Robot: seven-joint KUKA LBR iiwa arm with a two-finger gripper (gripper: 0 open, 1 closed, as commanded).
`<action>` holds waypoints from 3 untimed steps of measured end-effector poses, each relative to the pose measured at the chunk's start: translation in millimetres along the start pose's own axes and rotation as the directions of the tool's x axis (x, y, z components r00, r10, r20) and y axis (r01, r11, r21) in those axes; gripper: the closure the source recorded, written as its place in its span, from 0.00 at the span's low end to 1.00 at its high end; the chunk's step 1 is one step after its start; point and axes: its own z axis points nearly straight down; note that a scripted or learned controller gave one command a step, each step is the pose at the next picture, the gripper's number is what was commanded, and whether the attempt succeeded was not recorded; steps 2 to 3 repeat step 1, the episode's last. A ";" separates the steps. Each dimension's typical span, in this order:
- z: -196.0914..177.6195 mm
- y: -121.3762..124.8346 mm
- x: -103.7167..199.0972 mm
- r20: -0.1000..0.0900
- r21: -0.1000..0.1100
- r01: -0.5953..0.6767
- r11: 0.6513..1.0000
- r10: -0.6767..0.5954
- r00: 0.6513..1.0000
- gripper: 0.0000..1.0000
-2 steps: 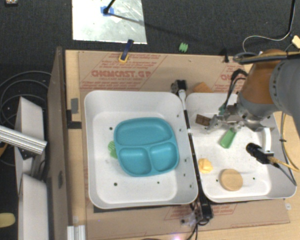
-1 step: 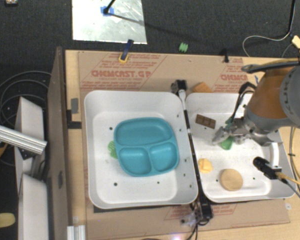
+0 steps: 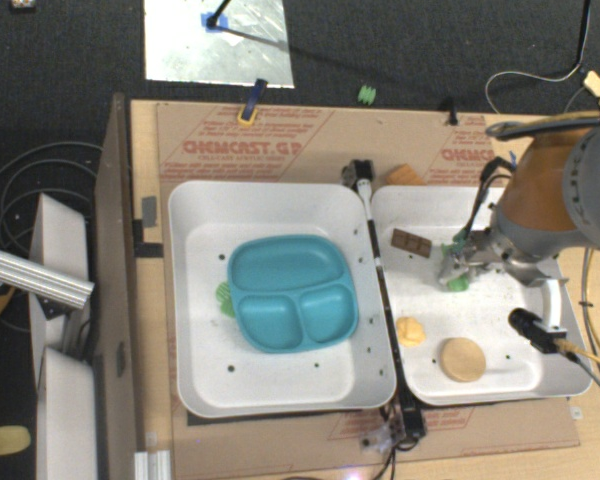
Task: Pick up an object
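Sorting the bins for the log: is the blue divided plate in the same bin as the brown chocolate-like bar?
No. The blue divided plate lies in the left bin, while the brown bar lies in the right bin.

The gripper (image 3: 458, 268) is covering most of a green object (image 3: 459, 283); left of it, the blue tray (image 3: 292, 292) is hiding another green piece (image 3: 223, 293).

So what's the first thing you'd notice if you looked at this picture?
The big blue divided plate jumps out first, sitting in the middle of the left white bin. Next comes the grey and orange robot arm reaching into the right bin from the right, its gripper down by something small and green. In that same bin lie a brown bar, a yellow lump and a round tan disc.
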 end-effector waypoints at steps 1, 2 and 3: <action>-94.8 7.5 81.8 -0.002 -0.006 0.010 1.000 -0.010 1.000 1.00; -94.8 7.5 81.8 -0.002 -0.006 0.010 1.000 -0.010 1.000 1.00; -94.8 7.5 81.8 -0.002 -0.006 0.010 1.000 -0.010 1.000 1.00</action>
